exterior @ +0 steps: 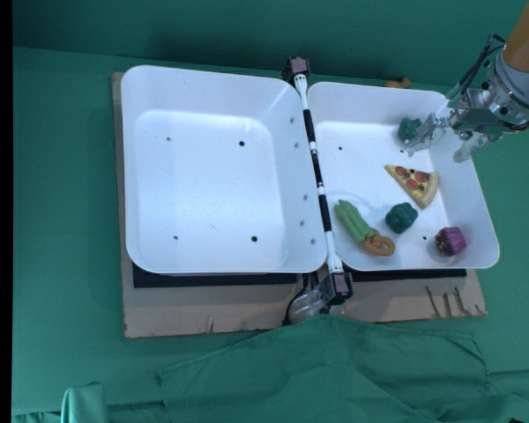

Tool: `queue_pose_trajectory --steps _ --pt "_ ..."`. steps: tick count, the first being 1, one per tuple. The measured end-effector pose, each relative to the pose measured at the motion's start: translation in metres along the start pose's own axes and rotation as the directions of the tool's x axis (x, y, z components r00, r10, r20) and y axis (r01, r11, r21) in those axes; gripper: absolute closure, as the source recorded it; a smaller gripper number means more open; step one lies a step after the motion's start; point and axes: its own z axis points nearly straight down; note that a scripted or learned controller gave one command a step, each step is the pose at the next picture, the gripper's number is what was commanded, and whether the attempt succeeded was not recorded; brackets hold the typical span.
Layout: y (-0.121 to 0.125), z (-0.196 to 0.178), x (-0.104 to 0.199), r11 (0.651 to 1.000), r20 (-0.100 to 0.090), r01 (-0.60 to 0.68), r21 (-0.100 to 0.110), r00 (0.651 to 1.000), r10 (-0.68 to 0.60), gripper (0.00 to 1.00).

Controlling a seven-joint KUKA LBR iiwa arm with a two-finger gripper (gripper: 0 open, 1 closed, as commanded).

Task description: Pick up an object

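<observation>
One dark green toy (pixel 410 129) is seen in the right bin's (pixel 476 203) far corner, touching the pincer's (pixel 443 137) left finger; the pincer is spread open, nothing being held between its fingers.

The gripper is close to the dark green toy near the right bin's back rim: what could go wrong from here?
1. The dark green toy lies near the right bin's back rim, so the gripper may hit the wall.
2. A sideways push may slide the toy away instead of lifting it.
</observation>
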Motion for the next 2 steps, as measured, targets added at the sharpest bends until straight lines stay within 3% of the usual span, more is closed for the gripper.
queue_pose_trajectory --steps 1,2 --pt "0.0 0.0 0.0 1.0 0.0 0.0 0.0 1.0 0.0 0.0" --pt "0.01 0.051 -0.005 1.0 0.0 -0.001 0.005 1.0 0.001 0.0"
